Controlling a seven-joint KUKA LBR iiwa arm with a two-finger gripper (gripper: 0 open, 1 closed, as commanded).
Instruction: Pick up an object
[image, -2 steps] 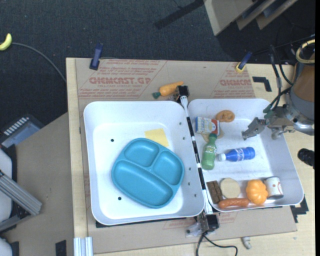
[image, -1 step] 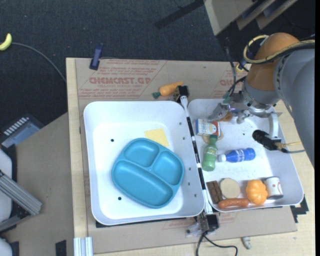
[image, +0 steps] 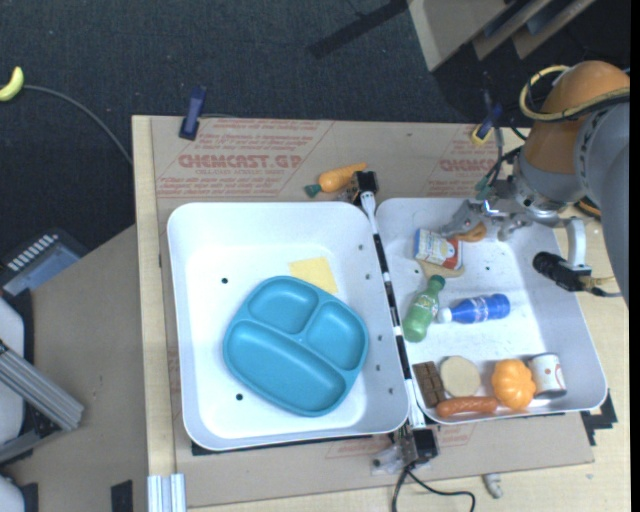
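My gripper (image: 487, 220) hangs over the far end of the right bin (image: 575, 345), its fingers spread open with nothing held between them. Just to its left and below lies a small white carton (image: 438, 248), with a small brownish piece (image: 472, 233) beside it. Further down the bin lie a green bottle (image: 422, 308) and a blue and white bottle (image: 478, 309). At the near end sit a chocolate bar (image: 428, 382), a round cookie (image: 460, 375), a sausage (image: 466, 406), an orange pumpkin (image: 512, 384) and a white can (image: 546, 372).
The left bin (image: 190, 300) holds a blue divided plate (image: 293, 344) and a yellow slice (image: 314, 271). An orange-handled clamp (image: 345, 180) lies on the board behind the bins. A black arm part (image: 560, 270) hangs over the right bin's right side.
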